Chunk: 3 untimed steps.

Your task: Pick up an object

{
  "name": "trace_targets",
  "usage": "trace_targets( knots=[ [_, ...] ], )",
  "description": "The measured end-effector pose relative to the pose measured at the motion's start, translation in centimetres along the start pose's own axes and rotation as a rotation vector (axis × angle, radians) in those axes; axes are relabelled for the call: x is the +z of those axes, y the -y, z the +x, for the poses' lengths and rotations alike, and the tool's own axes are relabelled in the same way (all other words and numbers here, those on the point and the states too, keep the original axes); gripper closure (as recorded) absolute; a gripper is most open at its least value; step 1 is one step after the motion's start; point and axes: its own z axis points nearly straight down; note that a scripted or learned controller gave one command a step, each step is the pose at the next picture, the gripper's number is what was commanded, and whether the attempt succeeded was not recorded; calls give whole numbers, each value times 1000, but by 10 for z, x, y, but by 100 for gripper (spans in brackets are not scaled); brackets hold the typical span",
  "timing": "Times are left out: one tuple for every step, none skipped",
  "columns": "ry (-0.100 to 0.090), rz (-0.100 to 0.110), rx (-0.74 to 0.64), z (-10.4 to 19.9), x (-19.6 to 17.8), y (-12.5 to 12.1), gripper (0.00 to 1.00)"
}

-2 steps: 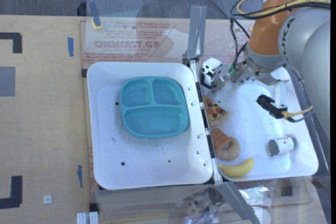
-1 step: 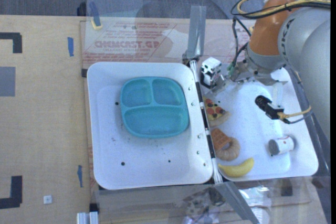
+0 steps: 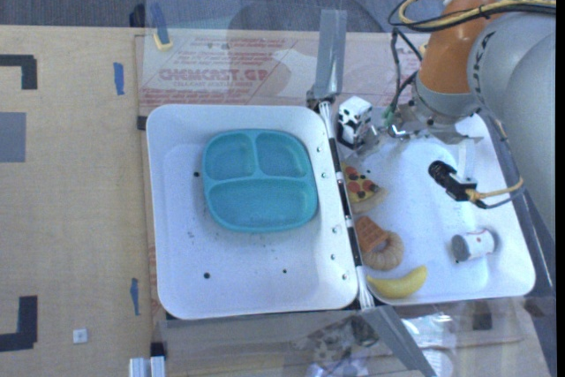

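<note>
The right bin holds a pizza slice toy by its left wall. Nearer the front lie a brown pastry and a yellow banana. A small grey and white cup lies on its side towards the right. My gripper sits low at the bin's far left corner, just beyond the pizza slice, with the orange-banded wrist behind it. Nothing shows in its grasp.
The left bin holds a teal divided plate at its middle. A raised rim separates the two bins. The right bin's middle floor around is bare white. A clear sheet lies behind the left bin.
</note>
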Motion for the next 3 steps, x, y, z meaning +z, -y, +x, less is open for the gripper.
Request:
trace_targets(
  knots=[
    [-1, 1, 32, -1, 0, 0, 0],
    [0, 1, 39, -1, 0, 1, 0],
    [2, 1, 128, -2, 0, 1, 0]
  ],
)
